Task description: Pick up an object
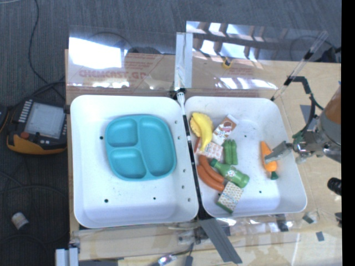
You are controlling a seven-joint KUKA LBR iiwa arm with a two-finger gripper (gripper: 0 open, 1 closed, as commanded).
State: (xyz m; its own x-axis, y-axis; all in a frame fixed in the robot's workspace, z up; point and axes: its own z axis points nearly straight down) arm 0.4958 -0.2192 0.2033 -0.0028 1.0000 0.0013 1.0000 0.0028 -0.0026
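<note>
Camera view from above has my two-finger gripper (280, 152) at the right of the frame, low over the right-hand shallow white bin (252, 105), just beside a small orange carrot-shaped toy (267, 151) near that bin's right wall. I cannot tell how my tool is set, and nothing shows as held. Left of centre in the same bin lie a yellow plastic banana (201, 127), a green plastic bottle (232, 174) and an orange sausage-shaped toy (209, 176). The left-hand white bin (83, 148) carries a turquoise divided plastic plate (140, 147). I judge this the approach step; next I must settle squarely over the carrot and close firmly.
</note>
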